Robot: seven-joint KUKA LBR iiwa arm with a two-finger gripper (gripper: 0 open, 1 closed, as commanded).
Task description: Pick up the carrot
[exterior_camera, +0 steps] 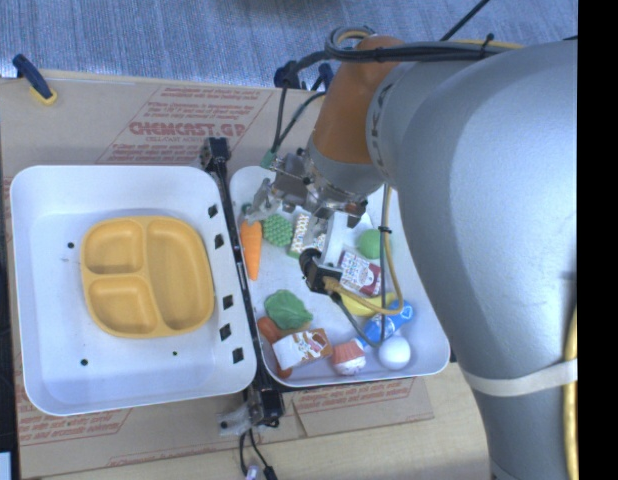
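Carrot point(251, 248) not yet lifted: lying at frame centre along the left wall of the right bin point(429, 318), just below and left of the gripper point(289, 203), apart from it; finger state impossible to tell, so descent, closure and lift judged as remaining. Crowded surroundings: green netted item point(277, 230) touching the carrot's right side, green leafy toy point(288, 309) just below, small packages near; yellow divided tray point(146, 273) in the left bin point(39, 368), well apart.

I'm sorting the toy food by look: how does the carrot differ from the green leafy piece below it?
The carrot is orange, long and tapered; the green leafy piece is green, broad and lumpy. The carrot lies against the right bin's left wall, the leafy piece nearer the middle. Both lie loose in that bin.
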